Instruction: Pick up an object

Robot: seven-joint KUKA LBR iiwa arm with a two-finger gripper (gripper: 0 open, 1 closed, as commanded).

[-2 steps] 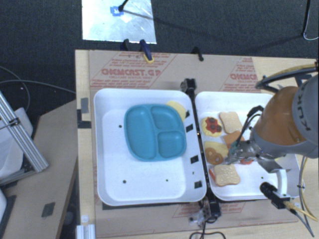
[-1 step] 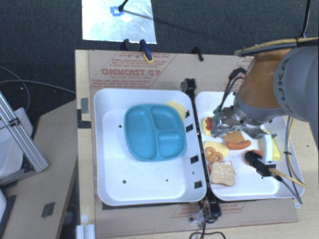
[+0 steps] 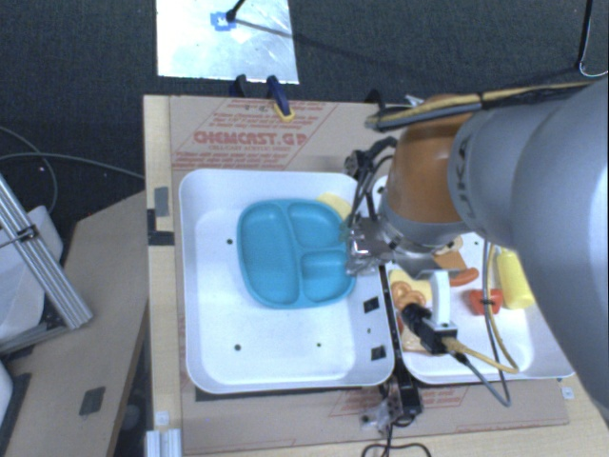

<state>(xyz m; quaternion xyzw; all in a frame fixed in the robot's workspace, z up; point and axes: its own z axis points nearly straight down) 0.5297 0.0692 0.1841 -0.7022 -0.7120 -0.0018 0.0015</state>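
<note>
Arm: grey, very large at the right of the frame, with an orange band above the wrist; it reaches in toward the middle, over the line where the two bins meet.
Board: brown cardboard with red lettering, lying under both bins at the centre of the frame.
Left bin: shallow, white, at centre left, holding the plate.
Right bin: shallow, white, at lower right, largely hidden by the arm.
Plate: blue, with divided compartments, in the upper right part of the left bin; its long axis runs from upper left to lower right of the frame, and its right edge is at the gripper.
Gripper: at the plate's right edge, near the wall between the bins; open or closed cannot be told from here.
Yellow piece: long, in the right bin, lying roughly top to bottom.
Orange pieces: small toys in the right bin, beneath the wrist.
Yellow scrap: just above the plate's upper right corner.
</note>
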